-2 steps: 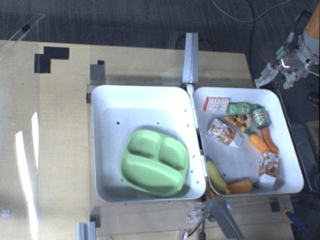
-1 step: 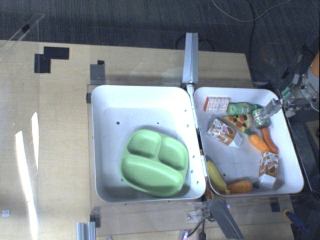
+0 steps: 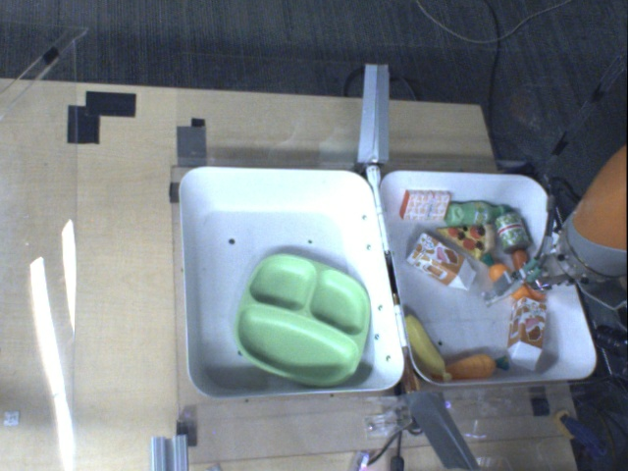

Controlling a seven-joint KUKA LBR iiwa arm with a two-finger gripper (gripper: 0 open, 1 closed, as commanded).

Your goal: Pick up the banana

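The gripper (image 3: 543,275) sits low over the right bin's (image 3: 564,356) far-right side, reaching in from the arm's orange band at the frame edge; whether it is spread or closed cannot be made out, the tip being small and lost against clutter. Nearest to it, just beside the tip: a small orange item (image 3: 498,271) and a green-labelled can (image 3: 510,232). A little below it stands a small carton (image 3: 529,327), near the tip but not clearly touching it. Further left of the gripper lie a snack packet (image 3: 438,259) and a red-and-white box (image 3: 425,204). The banana (image 3: 424,346) lies well apart from the gripper, down and across at the bin's opposite corner, resting against the wall beside the divider, with an orange carrot-like piece (image 3: 472,366) touching or just beside its lower end. Farthest off, in the left bin (image 3: 211,263), sits a green divided tray (image 3: 305,317). Judgement: the pick is not done; the banana lies untouched, nothing visibly held. Left to do: cross the bin, descend on the banana, close, lift.
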